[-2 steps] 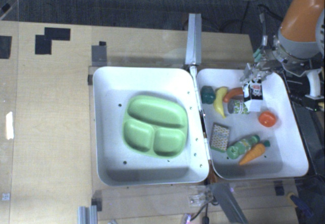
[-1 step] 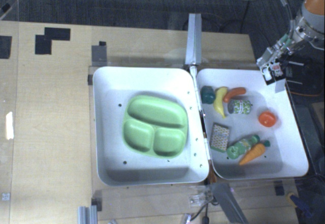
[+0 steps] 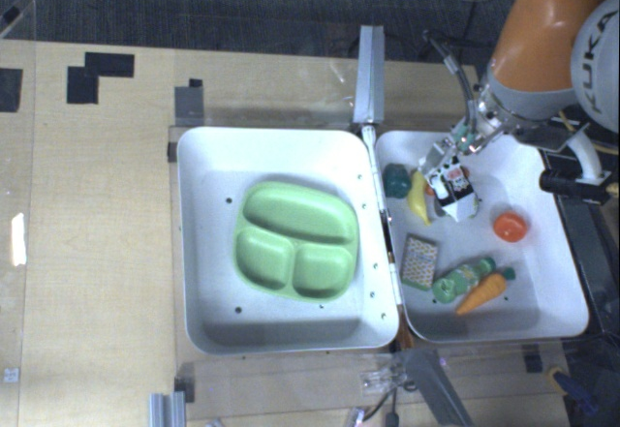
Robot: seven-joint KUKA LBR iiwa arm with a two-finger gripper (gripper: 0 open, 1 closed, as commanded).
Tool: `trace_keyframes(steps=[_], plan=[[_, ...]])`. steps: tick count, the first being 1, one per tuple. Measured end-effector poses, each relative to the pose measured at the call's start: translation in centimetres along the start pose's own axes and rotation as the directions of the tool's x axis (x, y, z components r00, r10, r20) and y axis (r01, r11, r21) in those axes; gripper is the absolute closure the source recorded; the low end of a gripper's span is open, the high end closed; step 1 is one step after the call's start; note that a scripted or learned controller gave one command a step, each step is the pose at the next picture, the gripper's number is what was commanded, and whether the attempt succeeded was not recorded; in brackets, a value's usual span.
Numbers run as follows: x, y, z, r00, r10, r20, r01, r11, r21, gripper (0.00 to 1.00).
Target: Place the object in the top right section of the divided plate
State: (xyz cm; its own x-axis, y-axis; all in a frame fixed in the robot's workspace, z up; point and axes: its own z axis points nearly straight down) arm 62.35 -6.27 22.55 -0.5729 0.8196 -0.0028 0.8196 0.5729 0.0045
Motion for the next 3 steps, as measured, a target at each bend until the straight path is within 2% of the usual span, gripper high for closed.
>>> trace_keyframes(steps=[1,2,3], plan=[[1.4,1.2,1.9,0.998,-0.069,0.0,0.069,0.998,-0.001,1.0],[6.6,3.3,1.1,0.993,-0.118,0.0,0.118,0.993,-0.001,1.0],[9.9,5.9,0.1,0.986,-0.166,0.0,0.166,0.986,-0.002,1.0]])
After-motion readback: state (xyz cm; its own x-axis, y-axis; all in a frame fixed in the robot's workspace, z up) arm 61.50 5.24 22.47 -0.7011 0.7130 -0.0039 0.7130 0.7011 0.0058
